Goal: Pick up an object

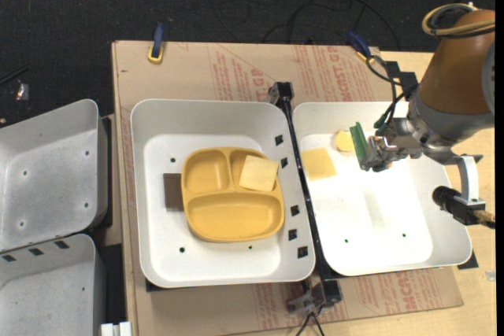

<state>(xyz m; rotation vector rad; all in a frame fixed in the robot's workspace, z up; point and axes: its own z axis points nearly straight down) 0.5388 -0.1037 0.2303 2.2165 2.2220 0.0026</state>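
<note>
My gripper point(379, 154) hangs over the upper left part of the right bin point(394, 240), below the grey wrist and orange band. A green flat object point(360, 144) stands on edge right against the gripper's left side; whether it is gripped is unclear. Just left of it lie a small round yellow piece point(343, 141) and a flat yellow square point(319, 163) on the bin floor. In the left bin point(157, 248), a yellow divided plate point(232, 208) carries a pale yellow square block point(258, 173). A dark brown block point(172, 190) lies beside the plate's left edge.
A black divider with clips point(295, 193) runs between the two bins. Another white bin point(47, 169) sits off the bench at the left. A black fixture point(457, 204) sticks in at the right bin's right rim. Cables cross the dark floor behind.
</note>
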